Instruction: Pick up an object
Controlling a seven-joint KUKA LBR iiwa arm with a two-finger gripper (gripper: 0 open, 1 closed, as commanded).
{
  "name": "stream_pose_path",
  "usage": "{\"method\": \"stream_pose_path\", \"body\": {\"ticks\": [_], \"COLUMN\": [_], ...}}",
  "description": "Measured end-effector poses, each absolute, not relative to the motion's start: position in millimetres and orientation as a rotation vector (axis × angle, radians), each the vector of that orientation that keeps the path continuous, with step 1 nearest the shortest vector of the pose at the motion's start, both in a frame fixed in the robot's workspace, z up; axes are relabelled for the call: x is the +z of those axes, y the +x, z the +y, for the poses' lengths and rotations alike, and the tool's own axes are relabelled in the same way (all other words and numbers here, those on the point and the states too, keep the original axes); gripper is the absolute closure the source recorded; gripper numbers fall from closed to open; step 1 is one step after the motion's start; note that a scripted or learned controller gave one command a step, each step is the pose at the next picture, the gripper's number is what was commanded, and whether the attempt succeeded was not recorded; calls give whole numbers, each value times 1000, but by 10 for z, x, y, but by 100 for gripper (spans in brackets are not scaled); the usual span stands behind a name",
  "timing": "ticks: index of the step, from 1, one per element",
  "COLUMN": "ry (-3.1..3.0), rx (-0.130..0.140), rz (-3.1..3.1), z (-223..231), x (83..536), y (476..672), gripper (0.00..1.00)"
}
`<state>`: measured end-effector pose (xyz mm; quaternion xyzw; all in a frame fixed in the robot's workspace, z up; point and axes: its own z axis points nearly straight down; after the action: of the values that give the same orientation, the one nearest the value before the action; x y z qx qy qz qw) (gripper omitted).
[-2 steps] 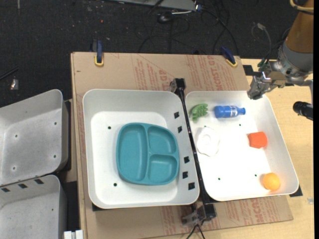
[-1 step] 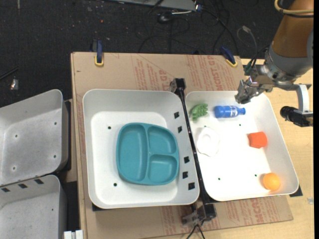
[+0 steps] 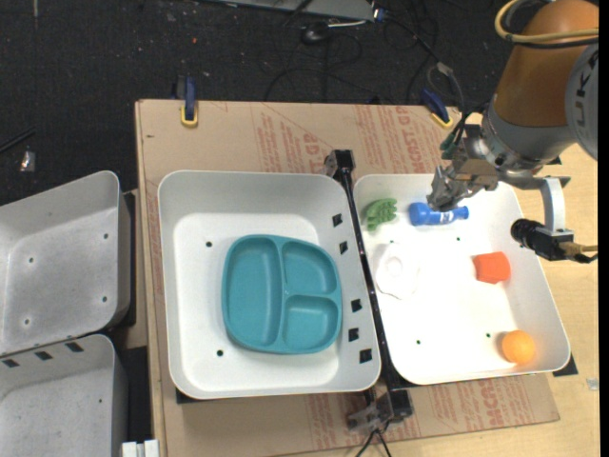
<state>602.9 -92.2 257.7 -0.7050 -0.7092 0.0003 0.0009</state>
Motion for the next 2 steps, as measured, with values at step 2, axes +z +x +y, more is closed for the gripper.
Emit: {"method": "stream_pose_path", "body": {"ticks": [2], "ry": [-2209], "rx": [2], "rz": [-2228], "z": [147], "x": [2381], "y": [5688], "gripper": [100]}}
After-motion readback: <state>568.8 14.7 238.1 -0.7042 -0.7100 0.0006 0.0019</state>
